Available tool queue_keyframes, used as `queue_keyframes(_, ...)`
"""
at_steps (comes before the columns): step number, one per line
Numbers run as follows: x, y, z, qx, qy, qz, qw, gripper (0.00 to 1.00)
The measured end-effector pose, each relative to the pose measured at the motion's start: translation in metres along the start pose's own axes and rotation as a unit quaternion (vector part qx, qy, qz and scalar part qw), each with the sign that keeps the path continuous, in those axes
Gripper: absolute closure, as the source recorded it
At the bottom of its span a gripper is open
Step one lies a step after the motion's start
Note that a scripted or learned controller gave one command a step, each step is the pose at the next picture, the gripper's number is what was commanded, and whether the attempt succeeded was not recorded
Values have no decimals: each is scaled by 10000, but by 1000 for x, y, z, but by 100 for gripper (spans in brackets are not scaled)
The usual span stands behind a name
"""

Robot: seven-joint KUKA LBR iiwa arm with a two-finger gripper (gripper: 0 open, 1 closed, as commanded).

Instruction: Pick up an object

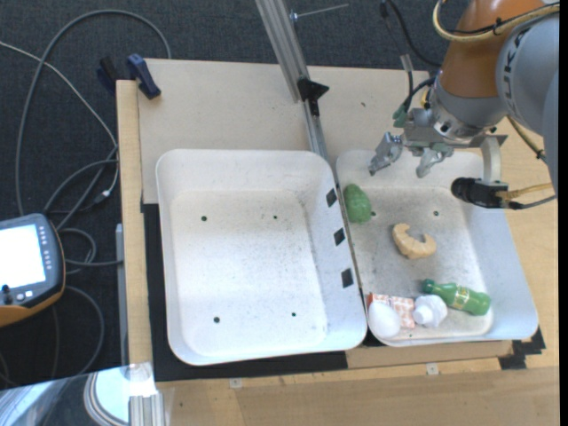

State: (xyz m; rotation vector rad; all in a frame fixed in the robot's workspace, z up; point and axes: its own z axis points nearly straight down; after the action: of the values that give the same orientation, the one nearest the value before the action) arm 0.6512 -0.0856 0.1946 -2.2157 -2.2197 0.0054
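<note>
White packet and green bottle lie well apart from open pincer.

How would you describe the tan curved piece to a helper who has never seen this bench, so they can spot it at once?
Look in the right bin, the one below the gripper. Near its middle lies the tan curved piece, clear of the walls. It is the one beige, crescent-shaped item; the green lump sits at the left wall, and the green bottle lies nearer the front.

You've got two bins side by side: left bin, right bin. In the right one: pear at its left wall, pastry mid, bottle & packet along the front. Gripper hangs over its back edge.
</note>
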Motion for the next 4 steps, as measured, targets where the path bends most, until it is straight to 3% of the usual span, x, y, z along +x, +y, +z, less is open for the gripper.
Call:
queue_keyframes(1,1,-4,63,15,1,10,10000,0)
queue_keyframes(2,2,-4,105,4,0,9,10000,0)
queue_keyframes(3,2,-2,90,-30,3,10,10000,100)
queue_keyframes(4,-3,7,32,-70,-12,4,10000,100)
